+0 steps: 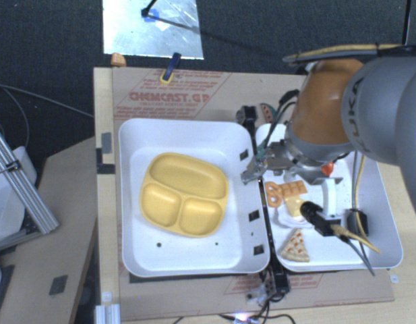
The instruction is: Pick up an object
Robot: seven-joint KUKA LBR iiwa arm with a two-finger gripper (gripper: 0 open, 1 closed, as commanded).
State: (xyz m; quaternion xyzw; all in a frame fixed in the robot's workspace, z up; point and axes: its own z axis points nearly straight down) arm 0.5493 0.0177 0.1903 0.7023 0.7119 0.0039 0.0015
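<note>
the arm covers the right bin's far half. hand aperture cannot be determined. a pizza slice toy, triangular, tan-crusted, lies at that bin's near-left corner.

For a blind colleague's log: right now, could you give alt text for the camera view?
A grey-and-orange arm hangs over the right bin, which holds a pizza slice and pretzel. The left bin holds a yellow divided plate.
</note>
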